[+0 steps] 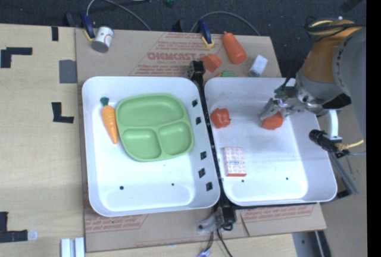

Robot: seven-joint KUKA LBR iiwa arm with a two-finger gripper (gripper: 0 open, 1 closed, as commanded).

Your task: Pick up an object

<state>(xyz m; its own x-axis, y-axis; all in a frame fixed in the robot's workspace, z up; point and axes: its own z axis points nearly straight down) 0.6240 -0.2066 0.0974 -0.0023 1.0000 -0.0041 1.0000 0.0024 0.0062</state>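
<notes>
My gripper (274, 110) is low over the right bin (297, 184), near its far right side, and its fingers stand open. A small orange-red rounded toy (272, 123) lies on the bin floor right at the fingertips, partly under them. It is not lifted. A red toy (220, 118) rests near the bin's left wall. Toward the front left of that bin lies a white packet with red print (233, 162).
The left bin (143, 196) bears a green divided plate (156, 128) with a toy carrot (109, 122) beside it. Behind the bins, on the cardboard, lie an orange bottle shape (234, 47), a small orange piece (212, 62), a pale cube (258, 64) and a small can (103, 37).
</notes>
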